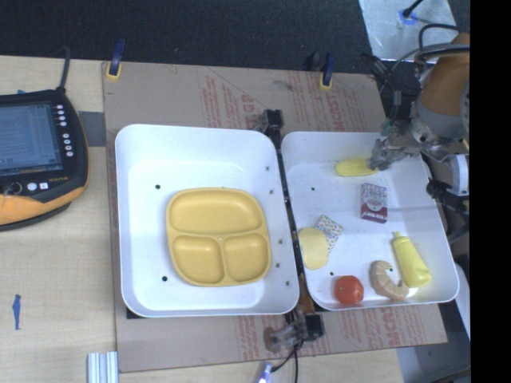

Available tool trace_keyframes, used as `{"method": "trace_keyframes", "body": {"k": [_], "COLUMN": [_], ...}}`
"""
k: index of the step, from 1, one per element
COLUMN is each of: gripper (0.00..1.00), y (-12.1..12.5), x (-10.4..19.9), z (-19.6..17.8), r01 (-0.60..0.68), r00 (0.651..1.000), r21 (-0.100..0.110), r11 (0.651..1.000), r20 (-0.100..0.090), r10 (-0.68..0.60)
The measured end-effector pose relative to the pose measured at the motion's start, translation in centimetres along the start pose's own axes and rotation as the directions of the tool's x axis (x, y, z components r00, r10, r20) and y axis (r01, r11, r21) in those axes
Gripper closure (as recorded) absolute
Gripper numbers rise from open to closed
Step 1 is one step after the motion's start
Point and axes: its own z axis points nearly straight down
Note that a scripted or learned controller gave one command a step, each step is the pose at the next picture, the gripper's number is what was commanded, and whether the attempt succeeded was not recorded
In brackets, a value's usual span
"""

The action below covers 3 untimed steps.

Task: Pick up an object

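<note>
Working from the near rim of the right-hand shallow white bin (447, 294) we logged: one small round red tomato-like piece (348, 290); one tan curved shrimp-shaped piece (387, 280); one yellow plastic squeeze bottle (409, 260). Mid-bin: one pale yellow flat disc (313, 247); one small patterned sachet (329, 227); one dark red printed packet (374, 201). Far end: one flat yellow oblong piece (352, 167), touching the grey two-finger gripper (378, 159) at its right end. We judged it light, stiff and smooth, best pinched across its narrow width. We could not tell the pincer's state.
</note>
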Motion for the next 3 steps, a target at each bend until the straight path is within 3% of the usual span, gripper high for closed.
{"method": "trace_keyframes", "body": {"k": [1,2,3], "gripper": [1.00,0.00,0.00], "y": [-9.1,-9.1,-8.1], "x": [0.5,0.5,2.4], "z": [-0.4,-0.4,2.1], "r01": [-0.006,-0.006,-0.005], "r00": [1.000,1.000,1.000], "r21": [0.010,0.009,0.010], "r11": [1.000,1.000,1.000], "r20": [0.003,0.003,0.002], "r10": [0.006,0.006,0.005]}}
